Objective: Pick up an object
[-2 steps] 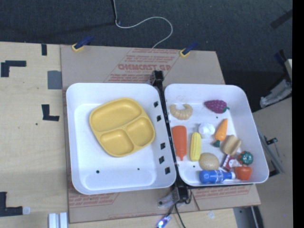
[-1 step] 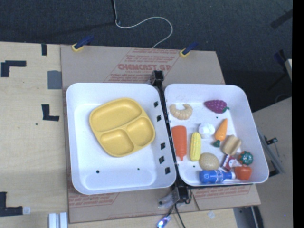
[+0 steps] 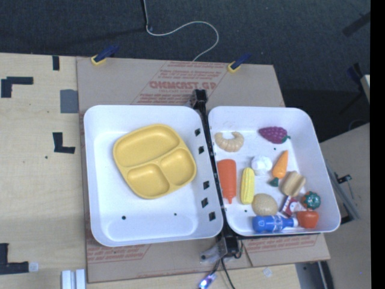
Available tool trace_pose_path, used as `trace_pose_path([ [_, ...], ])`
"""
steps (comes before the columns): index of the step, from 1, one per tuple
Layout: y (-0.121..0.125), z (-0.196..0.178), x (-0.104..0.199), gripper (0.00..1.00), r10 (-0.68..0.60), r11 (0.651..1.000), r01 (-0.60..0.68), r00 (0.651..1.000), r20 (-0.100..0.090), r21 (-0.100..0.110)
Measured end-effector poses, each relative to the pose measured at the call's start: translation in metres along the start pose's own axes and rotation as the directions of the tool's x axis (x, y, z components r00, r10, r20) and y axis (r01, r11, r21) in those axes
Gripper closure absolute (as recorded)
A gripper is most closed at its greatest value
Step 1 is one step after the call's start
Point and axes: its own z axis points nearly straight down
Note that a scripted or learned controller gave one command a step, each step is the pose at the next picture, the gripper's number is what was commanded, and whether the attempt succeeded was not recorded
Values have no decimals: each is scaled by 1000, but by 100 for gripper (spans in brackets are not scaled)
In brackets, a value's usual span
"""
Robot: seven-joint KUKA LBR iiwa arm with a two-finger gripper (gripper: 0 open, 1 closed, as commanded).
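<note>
Bench view from above, camera at a slant. You have two white bins side by side on a cardboard sheet (image 3: 180, 83), their inner walls touching along the centre line.

Left bin (image 3: 91, 161): you see one yellow divided plate (image 3: 155, 160) lying flat, slightly toward 11 o'clock of the bin's centre. It has three compartments, and its long axis runs from 10 to 4 o'clock.

Right bin (image 3: 314, 128): all the pickable toy food is here.
- A tan croissant-like piece (image 3: 230, 141) sits at 10 o'clock.
- The purple grapes (image 3: 273, 134) sit at 1 o'clock, well apart from the tan piece.
- The large orange carrot (image 3: 227, 179) lies along the wall at 9 o'clock, with the yellow corn cob (image 3: 247, 185) just beside it, both roughly parallel.
- A small white item (image 3: 261, 164) is at the centre; its kind is too blurred to tell.
- The small carrot (image 3: 280, 164) is tilted, just at 3 o'clock of the white item.
- A tan bun-shaped piece (image 3: 292, 183) sits at 4 o'clock, touching the small carrot's lower end.
- The potato (image 3: 264, 205) sits at 6 o'clock, and the blue bottle (image 3: 272, 224) lies on its side along the near wall below it.
- At the 5 o'clock corner you find a green ball (image 3: 311, 200) and a red piece (image 3: 307, 220), crowded together.

Outside the bins, two yellow-and-blue clamps (image 3: 104, 54) hold the cardboard's far edge, and a white cable (image 3: 186, 29) loops at 12 o'clock.
</note>
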Motion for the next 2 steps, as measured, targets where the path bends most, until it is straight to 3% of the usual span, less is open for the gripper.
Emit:
trace_pose_path([
  [1, -1, 46, 0, 100, 0, 1000, 0, 1000, -4, 6],
  [2, -1, 61, 0, 100, 0, 1000, 0, 1000, -2, 3],
])
